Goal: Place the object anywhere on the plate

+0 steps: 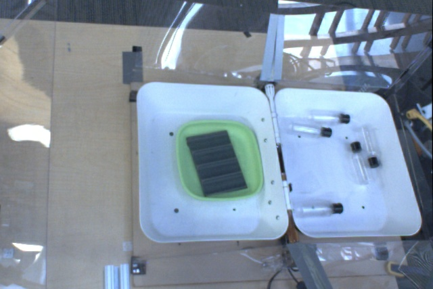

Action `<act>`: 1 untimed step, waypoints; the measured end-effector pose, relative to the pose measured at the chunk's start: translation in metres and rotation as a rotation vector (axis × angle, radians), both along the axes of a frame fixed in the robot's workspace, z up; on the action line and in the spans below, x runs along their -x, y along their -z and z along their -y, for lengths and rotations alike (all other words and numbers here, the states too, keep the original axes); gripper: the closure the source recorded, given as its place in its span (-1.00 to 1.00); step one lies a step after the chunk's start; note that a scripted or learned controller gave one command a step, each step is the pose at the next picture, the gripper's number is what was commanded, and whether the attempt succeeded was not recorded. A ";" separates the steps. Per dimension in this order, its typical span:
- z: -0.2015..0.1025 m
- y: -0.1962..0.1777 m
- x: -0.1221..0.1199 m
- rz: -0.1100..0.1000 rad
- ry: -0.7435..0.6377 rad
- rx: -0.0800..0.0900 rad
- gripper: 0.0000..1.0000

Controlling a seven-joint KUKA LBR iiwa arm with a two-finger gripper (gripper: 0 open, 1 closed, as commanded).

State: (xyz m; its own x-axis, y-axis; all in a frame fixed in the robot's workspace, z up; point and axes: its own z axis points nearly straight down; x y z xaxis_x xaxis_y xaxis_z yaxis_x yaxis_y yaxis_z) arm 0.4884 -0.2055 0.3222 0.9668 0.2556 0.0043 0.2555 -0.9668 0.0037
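Vials (pixel 331 209) lie loose in the bin at the bench's right edge; they could roll from a grasp. Green plate (pixel 253 153) carries a dark ridged block (pixel 216 164). Pincer state: cannot tell.

A dark ridged block (pixel 216 163) covers the green plate's (pixel 252 145) middle; its rim stays bare.

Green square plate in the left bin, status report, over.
Green square plate holds dark grey ribbed block. Five clear black-capped vials lie in right white bin. Nothing obstructing.
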 end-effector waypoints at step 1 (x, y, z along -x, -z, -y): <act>0.000 -0.002 0.000 -0.001 0.049 0.000 -1.00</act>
